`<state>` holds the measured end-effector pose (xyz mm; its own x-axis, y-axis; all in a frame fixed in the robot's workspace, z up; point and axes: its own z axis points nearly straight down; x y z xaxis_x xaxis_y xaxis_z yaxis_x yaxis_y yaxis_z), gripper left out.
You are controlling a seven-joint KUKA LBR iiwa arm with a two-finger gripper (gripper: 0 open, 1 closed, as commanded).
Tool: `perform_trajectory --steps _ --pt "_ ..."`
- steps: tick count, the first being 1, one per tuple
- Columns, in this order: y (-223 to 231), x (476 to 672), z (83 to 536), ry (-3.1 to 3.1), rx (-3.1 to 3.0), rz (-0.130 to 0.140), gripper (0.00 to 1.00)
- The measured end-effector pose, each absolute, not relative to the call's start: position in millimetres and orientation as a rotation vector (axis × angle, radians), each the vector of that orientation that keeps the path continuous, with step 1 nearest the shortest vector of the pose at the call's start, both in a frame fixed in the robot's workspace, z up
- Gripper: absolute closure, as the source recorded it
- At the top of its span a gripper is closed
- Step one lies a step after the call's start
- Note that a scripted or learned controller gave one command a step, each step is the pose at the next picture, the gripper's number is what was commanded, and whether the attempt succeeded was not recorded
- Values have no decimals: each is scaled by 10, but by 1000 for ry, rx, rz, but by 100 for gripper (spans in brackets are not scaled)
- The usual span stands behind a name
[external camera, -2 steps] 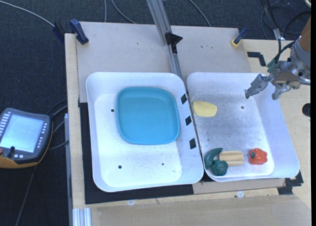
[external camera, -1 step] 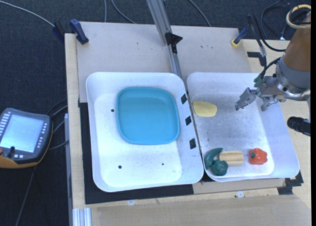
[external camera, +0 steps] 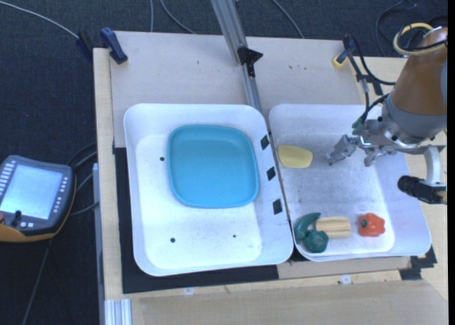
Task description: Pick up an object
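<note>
Fingers (external camera: 353,149) hung spread and empty over the right bin (external camera: 405,121); the yellow toy (external camera: 295,156) nearby looked light, smooth, best pinched across its narrow width.

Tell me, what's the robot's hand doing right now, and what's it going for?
Hand over right bin, nothing between fingers. Yellow piece nearest, just left of it. Green, tan, red pieces along front edge. Nothing blocking.

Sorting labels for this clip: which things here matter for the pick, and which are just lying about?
For the pick: claw; yellow piece; green toy; tan block; red toy; right bin.

Lying about: blue plate; left bin; handheld controller.
</note>
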<state>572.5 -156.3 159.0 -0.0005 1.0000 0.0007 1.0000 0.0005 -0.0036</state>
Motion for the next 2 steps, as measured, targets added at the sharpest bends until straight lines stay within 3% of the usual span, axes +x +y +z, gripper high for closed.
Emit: perform_trajectory --steps 1,2 --pt "-1565 5721 965 -2219 -2218 4 0" --pt "-1567 5741 1099 -2223 -2222 -2 100"
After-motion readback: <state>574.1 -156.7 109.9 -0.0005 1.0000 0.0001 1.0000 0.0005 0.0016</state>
